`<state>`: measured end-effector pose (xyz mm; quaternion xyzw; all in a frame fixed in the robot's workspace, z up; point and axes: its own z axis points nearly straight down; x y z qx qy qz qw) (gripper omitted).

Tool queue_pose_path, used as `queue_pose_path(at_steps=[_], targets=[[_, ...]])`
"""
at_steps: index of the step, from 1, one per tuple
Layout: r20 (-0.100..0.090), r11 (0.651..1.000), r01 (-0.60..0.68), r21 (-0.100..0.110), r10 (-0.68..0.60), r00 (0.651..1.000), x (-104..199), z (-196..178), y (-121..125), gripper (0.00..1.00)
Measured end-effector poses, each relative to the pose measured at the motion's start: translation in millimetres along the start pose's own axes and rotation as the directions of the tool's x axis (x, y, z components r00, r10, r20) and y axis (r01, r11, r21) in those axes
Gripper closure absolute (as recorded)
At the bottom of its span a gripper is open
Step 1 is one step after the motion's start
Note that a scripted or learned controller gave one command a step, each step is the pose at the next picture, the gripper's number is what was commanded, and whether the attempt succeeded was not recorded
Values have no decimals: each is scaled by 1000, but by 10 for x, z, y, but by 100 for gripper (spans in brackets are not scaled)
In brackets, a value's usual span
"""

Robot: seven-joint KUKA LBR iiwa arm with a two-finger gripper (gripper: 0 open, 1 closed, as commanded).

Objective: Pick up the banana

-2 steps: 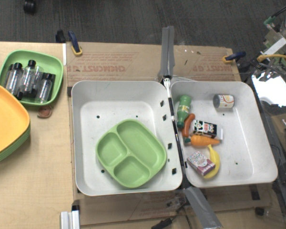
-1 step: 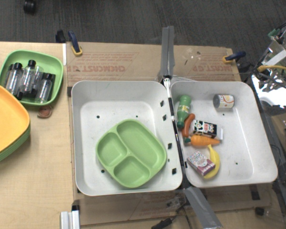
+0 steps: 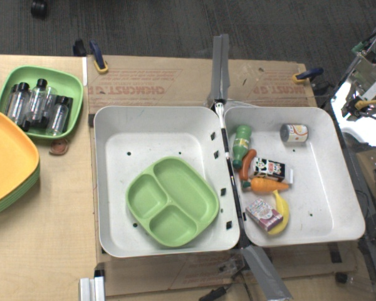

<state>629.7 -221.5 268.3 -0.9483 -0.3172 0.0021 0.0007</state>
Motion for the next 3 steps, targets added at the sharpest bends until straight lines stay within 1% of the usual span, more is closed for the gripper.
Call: queue_pose_path(at_steps=[1,2,3], targets=[[-1,989,148,-3,-148,989,149,-69,78,100],[-1,864,504,-2,-504,864,-125,-212,-222,100],[1,717,698,-4,-698,717,240,-145,-71,100]])
